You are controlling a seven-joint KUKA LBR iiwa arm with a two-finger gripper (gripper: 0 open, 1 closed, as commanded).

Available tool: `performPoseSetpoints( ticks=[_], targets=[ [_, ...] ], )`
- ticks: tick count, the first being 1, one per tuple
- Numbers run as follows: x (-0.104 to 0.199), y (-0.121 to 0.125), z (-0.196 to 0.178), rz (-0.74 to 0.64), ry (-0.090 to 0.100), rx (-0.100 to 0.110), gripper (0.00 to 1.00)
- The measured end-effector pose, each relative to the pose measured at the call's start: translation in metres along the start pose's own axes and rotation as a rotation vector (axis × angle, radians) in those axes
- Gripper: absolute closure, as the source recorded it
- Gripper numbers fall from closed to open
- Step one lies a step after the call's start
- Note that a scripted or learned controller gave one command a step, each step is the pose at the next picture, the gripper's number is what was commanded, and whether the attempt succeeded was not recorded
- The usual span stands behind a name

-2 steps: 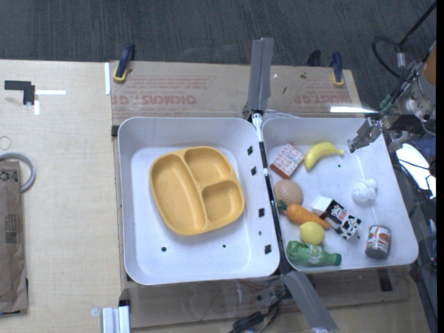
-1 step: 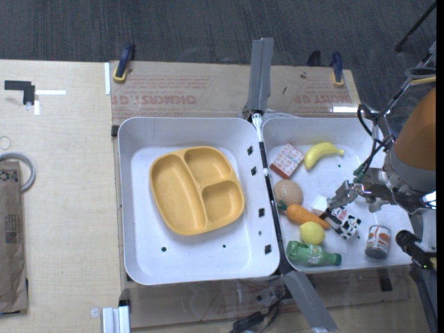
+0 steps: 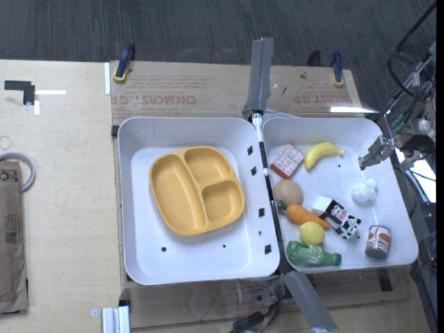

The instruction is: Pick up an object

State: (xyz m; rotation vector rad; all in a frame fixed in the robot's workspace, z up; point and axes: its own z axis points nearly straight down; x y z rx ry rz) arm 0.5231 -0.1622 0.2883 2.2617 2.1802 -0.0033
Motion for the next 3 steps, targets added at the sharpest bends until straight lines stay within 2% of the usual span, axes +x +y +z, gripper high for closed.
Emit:
performPoseSetpoints(
  ticks=[1,2,3],
  targets=[
    [0.027,-0.047,0.129,-0.226,0.002,0.001,0.0],
    [-0.007,-0.039,0.101,-0.576,0.0,-0.004,0.0],
    [0.014,-0.031,0.196,-0.56,0.001,-0.001,0.0]
  ],
)
